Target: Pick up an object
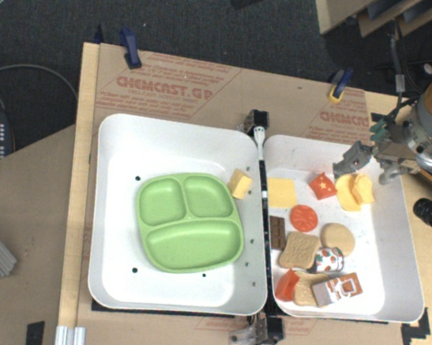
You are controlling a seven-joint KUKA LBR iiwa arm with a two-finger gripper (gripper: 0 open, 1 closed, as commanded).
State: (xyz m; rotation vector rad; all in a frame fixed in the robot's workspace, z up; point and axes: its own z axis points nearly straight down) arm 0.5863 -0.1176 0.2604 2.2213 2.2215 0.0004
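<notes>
The gripper (368, 167) hangs low over the right bin (399, 233), directly above the yellow toy (354, 192). Jaws stand apart, holding nothing. Pick not yet made; closing and lifting remain.

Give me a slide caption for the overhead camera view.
Gripper poised over toy foods in the right bin; green tray in the left bin.
</notes>
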